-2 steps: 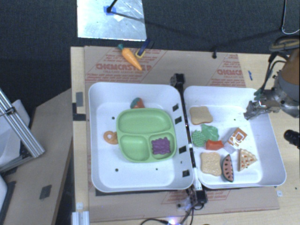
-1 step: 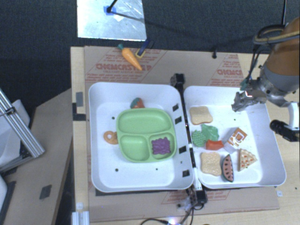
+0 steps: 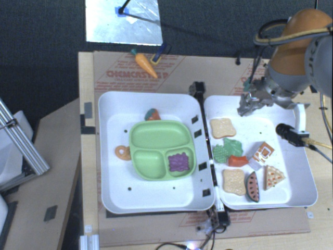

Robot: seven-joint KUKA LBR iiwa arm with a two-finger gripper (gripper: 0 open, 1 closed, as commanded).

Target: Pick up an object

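Camera view: gripper (image 3: 252, 104) hovering over back of right bin (image 3: 299, 189), near bread slice (image 3: 222, 127); fingers' state cannot tell. Toy food clustered below: lettuce (image 3: 227, 149), watermelon slice (image 3: 252, 186), pizza slice (image 3: 272, 177). Likely positioning for descent onto bread.

Even, bright overhead light; slight softness.

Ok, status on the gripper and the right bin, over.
Gripper above right bin's far edge, nothing seen between its fingers. Nearest item: bread slice, untouched. Lettuce, watermelon slice, pizza slice lie beyond.
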